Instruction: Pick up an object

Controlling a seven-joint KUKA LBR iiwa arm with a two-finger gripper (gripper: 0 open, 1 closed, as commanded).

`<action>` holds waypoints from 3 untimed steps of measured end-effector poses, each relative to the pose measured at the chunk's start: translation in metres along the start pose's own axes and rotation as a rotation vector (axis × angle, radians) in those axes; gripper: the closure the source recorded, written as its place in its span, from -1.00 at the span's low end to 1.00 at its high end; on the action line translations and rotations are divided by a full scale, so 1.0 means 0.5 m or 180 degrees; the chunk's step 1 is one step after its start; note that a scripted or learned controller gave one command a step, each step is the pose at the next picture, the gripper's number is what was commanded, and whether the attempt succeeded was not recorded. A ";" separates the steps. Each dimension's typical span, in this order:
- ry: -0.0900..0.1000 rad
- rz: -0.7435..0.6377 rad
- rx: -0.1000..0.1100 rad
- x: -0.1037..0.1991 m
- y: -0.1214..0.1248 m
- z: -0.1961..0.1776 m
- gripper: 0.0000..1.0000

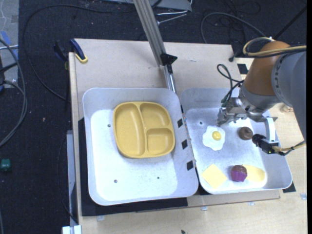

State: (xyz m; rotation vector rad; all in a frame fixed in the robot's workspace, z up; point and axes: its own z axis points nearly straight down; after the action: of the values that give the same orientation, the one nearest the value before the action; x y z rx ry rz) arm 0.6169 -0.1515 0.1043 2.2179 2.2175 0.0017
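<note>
Camera view: the gripper (225, 118) hangs low in the right bin (278, 177), and the fried egg (214, 138) lies just below-left of it, flat, white with a yellow yolk. Whether the pincer is spread or pressed together, I cannot tell.

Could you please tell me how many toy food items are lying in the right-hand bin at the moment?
4: a fried egg below the tool, a brown piece to its right, a yellow cheese slice near the front, and a purple item beside it. The arm may hide more.
</note>
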 end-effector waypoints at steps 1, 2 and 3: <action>0.0005 0.0001 -0.0001 -0.008 0.002 -0.126 1.00; 0.0002 -0.0003 -0.0006 -0.024 0.007 -0.247 1.00; 0.0007 -0.0006 0.0006 -0.024 0.008 -0.266 1.00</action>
State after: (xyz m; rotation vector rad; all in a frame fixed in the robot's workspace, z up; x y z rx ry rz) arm 0.6205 -0.1633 0.2372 2.2180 2.2216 0.0021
